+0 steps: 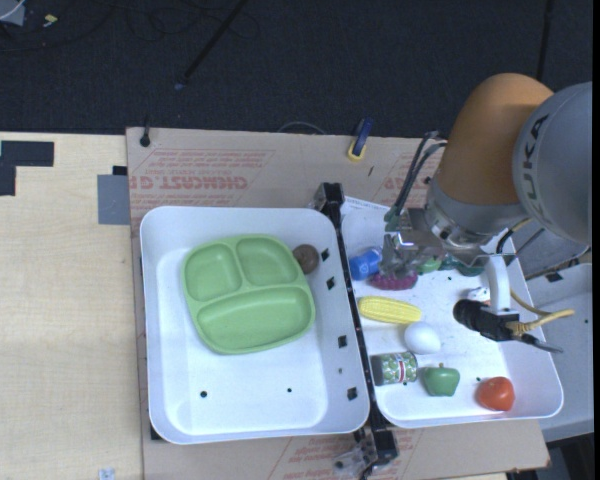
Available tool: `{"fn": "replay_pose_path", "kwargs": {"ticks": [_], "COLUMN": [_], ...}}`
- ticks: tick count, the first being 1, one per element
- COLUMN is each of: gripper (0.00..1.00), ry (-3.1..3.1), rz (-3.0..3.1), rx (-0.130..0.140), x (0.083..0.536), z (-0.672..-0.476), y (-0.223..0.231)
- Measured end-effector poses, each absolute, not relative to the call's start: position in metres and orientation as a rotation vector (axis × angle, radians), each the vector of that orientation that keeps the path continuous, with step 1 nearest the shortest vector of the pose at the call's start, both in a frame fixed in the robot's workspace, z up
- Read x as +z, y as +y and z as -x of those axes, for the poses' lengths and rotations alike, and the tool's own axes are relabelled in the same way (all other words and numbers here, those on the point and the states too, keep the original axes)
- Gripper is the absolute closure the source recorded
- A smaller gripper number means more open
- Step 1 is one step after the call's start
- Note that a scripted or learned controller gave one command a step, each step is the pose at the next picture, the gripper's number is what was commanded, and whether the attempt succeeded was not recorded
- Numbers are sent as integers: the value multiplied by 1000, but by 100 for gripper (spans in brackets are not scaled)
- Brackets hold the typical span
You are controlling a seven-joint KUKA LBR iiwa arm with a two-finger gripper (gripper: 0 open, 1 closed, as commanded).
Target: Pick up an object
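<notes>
From above, a pale wooden bench (50, 298) carries a cardboard sheet (240, 173) under two white bins; dark carpet lies behind. The left bin (170, 388) holds a green divided plate (248, 293) with a brown ball (306, 258) at its edge. In the right bin (540, 398), the gripper (405, 253) sits low over something purple (392, 280), beside a blue toy (364, 264). A corn cob (390, 311), egg (422, 339), green pepper (441, 379) and tomato (495, 393) lie nearer the front. Whether the gripper is parted or closed, I cannot tell; the arm hides its tips.
</notes>
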State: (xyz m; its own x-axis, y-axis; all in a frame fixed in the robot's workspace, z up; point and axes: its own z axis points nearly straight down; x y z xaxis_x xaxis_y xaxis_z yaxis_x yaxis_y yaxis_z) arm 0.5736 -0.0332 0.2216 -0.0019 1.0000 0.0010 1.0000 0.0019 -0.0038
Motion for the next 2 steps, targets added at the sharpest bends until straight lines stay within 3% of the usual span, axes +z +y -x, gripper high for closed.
{"fn": "replay_pose_path", "kwargs": {"ticks": [2], "gripper": [100], "ry": [-2221], "rz": [2219], "rx": [1], "x": [237], "z": [-582], "y": [-38]}}
